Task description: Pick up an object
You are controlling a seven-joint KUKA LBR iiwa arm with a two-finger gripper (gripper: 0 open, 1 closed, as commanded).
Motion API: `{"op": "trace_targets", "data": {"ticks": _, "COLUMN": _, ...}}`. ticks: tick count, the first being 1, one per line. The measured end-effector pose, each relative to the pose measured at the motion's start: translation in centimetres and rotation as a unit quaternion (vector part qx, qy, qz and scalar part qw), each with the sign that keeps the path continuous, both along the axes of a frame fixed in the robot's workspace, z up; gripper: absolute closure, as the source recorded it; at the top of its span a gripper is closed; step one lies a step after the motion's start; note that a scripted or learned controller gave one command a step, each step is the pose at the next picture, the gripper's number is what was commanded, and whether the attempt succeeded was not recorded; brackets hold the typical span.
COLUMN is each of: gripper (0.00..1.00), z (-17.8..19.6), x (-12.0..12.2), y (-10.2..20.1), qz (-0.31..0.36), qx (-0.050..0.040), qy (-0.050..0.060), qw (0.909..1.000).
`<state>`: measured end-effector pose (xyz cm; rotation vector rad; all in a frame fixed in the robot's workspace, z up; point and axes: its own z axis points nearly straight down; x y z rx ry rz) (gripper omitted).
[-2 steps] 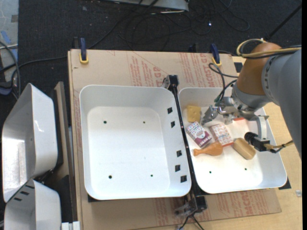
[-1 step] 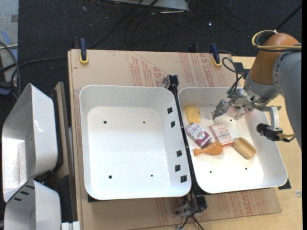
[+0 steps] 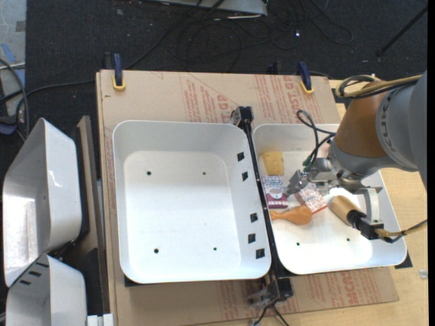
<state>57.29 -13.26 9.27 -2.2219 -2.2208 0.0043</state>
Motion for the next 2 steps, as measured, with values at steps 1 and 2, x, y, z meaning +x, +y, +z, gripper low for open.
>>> {"op": "trace_targets", "data": {"ticks": 1, "gripper": 0.0, "z": 0.0, "x": -4.4, "y": 3.3, "qz": -0.001, "qx": -0.0005, "qy": -0.001, "qw": 1.0}}
{"op": "trace_targets", "data": {"ticks": 2, "gripper": 0.0, "z": 0.0, "x": -2.9, "y": -0.3, "qz": -0.001, "qx": 0.0, "qy": -0.002, "qw": 1.0}}
